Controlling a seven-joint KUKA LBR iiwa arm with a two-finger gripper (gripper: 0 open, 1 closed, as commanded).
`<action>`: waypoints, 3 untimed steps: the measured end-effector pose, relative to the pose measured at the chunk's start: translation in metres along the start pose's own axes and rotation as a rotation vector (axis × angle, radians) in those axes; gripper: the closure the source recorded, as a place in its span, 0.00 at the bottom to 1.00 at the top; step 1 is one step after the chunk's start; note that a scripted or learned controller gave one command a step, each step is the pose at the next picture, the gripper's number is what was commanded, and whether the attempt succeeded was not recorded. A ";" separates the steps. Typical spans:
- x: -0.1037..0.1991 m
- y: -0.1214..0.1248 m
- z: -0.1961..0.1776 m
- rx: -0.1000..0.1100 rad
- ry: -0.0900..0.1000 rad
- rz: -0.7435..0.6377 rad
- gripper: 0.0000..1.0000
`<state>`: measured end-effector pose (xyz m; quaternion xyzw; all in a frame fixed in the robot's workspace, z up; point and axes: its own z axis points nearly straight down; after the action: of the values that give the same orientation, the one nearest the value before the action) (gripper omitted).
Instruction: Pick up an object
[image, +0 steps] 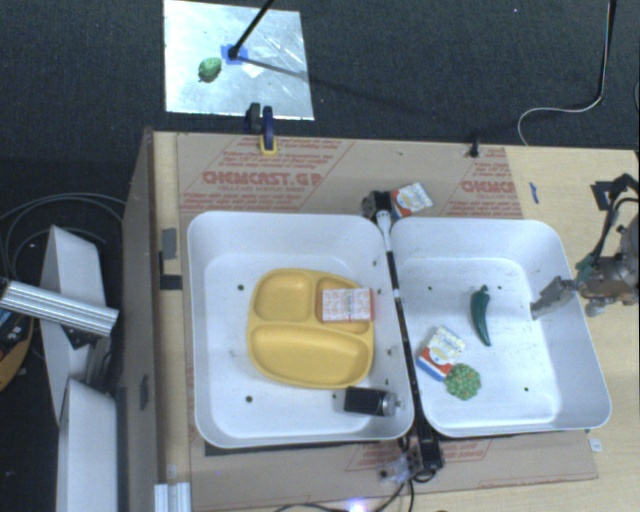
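Brown cardboard (300, 165) under your bins reads "CHEMCAST GP"; the tool (550, 297) sits right of the glossy green pepper (482, 314), grip unclear.

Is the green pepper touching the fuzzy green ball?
Apart. The camera view shows bare white bin floor between the pepper and the ball.

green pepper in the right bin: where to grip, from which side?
Grip the pepper across its narrow middle, coming straight down from above. It lies flat and lengthwise up-down in the view, with bare bin floor on both long sides, so fingers should close left-right across it. The gripper is at the bin's right rim.
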<state>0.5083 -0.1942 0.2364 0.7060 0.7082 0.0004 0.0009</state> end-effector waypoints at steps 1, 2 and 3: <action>-0.003 0.051 0.117 0.003 0.001 -0.001 0.00; 0.049 0.072 0.152 0.001 0.001 -0.001 0.00; 0.048 0.073 0.141 -0.001 0.000 -0.002 1.00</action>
<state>0.5816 -0.1461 0.0951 0.7053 0.7089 0.0009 0.0012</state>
